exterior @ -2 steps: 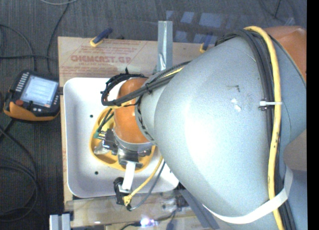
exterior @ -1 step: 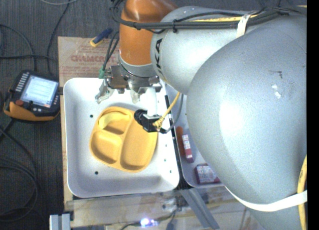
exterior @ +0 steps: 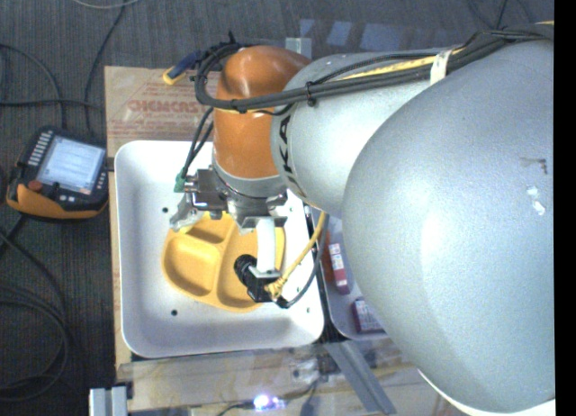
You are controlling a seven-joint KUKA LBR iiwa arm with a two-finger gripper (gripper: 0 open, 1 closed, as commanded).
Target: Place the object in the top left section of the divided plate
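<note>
Far left, on the dark floor off the bench: teach pendant [exterior: 58, 174], orange and black, screen lit, cable trailing away. Next, bench top [exterior: 144, 108], brown board with red print, bare along its far edge. On it, left bin [exterior: 135, 315], white and shallow, tight against the bench's left edge. In that bin, yellow divided plate [exterior: 200, 270], lying flat about mid-bin, somewhat nearer the bin's right wall than its left; divider ridges visible on the left part of the plate, far and right parts covered by the wrist. Gripper [exterior: 205, 210] directly above the plate's far edge, pointing down, under the orange band of the arm [exterior: 432, 189]. Jaw state: cannot tell, hidden beneath the wrist hardware. Task object: cannot be picked out; whether anything lies in the plate's compartments under the gripper, cannot tell. Arm body grey and very large in the foreground, entering from the right, covering most of the right bin [exterior: 331, 311]. In the narrow visible strip of that bin, along its left wall: red item [exterior: 337, 266], and nearer the near edge, dark reddish item [exterior: 364, 315].
</note>
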